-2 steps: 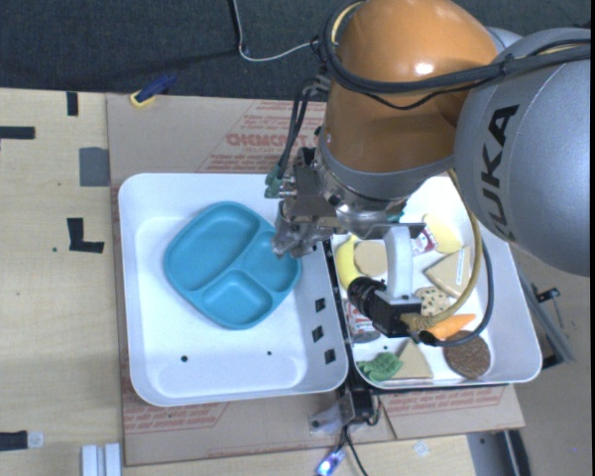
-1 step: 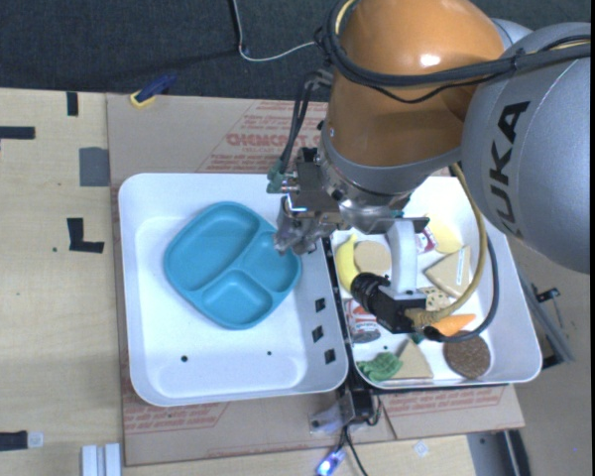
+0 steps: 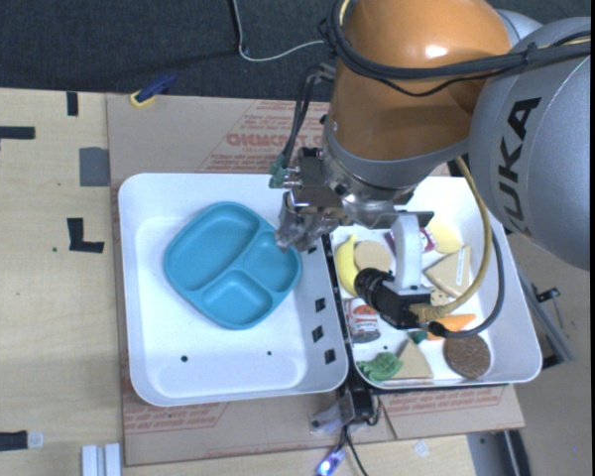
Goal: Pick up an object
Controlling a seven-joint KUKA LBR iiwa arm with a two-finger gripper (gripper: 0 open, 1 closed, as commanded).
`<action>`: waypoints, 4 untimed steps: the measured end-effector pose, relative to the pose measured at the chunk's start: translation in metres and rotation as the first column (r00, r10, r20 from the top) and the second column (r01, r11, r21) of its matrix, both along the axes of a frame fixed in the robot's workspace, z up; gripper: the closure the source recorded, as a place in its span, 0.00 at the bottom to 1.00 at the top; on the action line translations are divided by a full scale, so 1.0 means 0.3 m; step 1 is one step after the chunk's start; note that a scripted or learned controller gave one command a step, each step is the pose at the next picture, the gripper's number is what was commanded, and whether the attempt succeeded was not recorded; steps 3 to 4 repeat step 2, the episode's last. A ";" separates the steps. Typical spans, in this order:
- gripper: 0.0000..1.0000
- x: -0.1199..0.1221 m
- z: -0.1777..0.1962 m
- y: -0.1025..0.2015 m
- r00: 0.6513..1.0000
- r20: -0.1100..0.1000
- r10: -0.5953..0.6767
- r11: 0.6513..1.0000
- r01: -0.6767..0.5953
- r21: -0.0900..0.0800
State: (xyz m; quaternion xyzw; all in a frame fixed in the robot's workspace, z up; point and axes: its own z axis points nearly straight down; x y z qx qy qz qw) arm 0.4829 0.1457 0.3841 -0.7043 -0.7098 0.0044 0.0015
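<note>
A blue divided plate (image 3: 228, 266) lies tilted in the left white bin (image 3: 149, 296). My gripper (image 3: 296, 232) hangs under the orange wrist at the plate's right rim, close to the wall between the two bins. Its tips are low over the plate's edge, and I cannot tell whether they touch it. The right bin (image 3: 521, 355) holds several toy foods: a yellow banana-like piece (image 3: 345, 264), a pale cheese wedge (image 3: 454, 266), a brown round cookie (image 3: 468, 355), a green leafy piece (image 3: 382, 367) and a small red-and-white can (image 3: 365, 317). The arm hides much of the right bin.
The bins sit on a cardboard sheet (image 3: 178, 137) on the bench. The big grey and orange arm body covers the upper right. Bare white floor lies in the left bin in front of the plate (image 3: 218, 365).
</note>
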 end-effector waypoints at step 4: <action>1.00 0.000 0.063 0.001 1.000 -0.004 0.002 1.000 -0.002 -0.002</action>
